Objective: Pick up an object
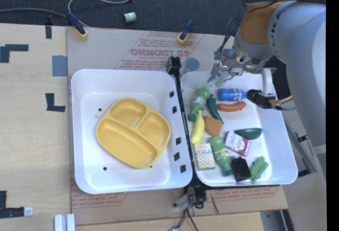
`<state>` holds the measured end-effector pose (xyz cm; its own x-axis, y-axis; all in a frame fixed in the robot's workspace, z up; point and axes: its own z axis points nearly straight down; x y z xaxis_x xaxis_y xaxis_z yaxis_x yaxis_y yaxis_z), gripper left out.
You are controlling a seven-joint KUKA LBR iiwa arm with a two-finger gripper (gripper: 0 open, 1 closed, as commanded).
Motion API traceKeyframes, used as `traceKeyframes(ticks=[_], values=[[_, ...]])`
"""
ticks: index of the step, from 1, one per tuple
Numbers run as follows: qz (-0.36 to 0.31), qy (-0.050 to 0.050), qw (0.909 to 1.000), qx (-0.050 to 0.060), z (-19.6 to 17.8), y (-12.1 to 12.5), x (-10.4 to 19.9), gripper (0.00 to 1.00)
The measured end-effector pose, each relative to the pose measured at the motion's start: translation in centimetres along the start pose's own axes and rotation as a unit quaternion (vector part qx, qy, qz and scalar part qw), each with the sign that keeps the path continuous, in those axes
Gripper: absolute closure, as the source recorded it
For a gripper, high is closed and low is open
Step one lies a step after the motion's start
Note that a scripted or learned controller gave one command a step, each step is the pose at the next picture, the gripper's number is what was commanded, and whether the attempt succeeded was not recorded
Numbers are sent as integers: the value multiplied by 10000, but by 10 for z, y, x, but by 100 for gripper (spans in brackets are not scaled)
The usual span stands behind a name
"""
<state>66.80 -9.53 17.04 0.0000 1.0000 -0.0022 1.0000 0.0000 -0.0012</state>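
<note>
My gripper [219, 77] hangs over the back edge of the right bin [275, 142], its fingers spread apart with nothing between them. Just below it lie a green bottle [199, 98], a dark green pepper [213, 107], a blue can [231, 94] and an orange sausage [232, 106]. Further toward the front are a yellow banana [198, 129], a brown cookie piece [214, 126], a pink carton [237, 143], a dark green leaf shape [249, 133], a cracker box [204, 156], a black block [240, 168] and green vegetables [258, 167].
The left bin [85, 134] holds a yellow divided plate [133, 132]. A black divider clip [174, 64] sits where the bins meet at the back. Cardboard [148, 50] lies beneath the bins, with blue-and-yellow clamps [77, 24] and a cable at the far edge.
</note>
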Motion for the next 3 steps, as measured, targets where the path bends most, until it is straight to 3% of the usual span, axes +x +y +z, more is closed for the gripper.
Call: traceKeyframes(ticks=[1,2,3], values=[[-4,3,10000,3,9,-28,-1,100],[-4,5,10000,1,9,-28,-1,0],[3,14,10000,43,87,-22,-16,0]])
